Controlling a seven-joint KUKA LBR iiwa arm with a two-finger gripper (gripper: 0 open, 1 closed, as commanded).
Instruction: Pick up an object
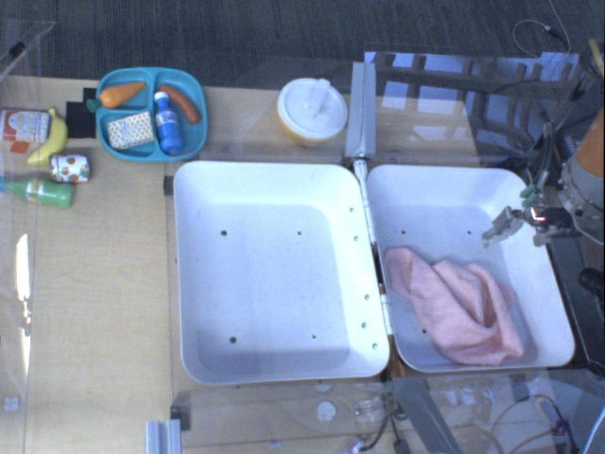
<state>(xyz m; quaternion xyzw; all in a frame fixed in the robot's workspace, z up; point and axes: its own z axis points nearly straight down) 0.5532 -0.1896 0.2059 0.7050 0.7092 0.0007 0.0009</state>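
A crumpled pink cloth lies in the front half of the right bin. My gripper hangs over that bin's right side, above and to the right of the cloth, apart from it. Its fingers stand open with nothing between them. One grey finger points down-left toward the bin floor. The left bin sits beside it, separated by a metal divider.
Behind the left bin stand a blue divided plate with toy food and a white lidded bowl. A banana, a small can and a green bottle lie at far left. A clear panel frame rises behind the right bin.
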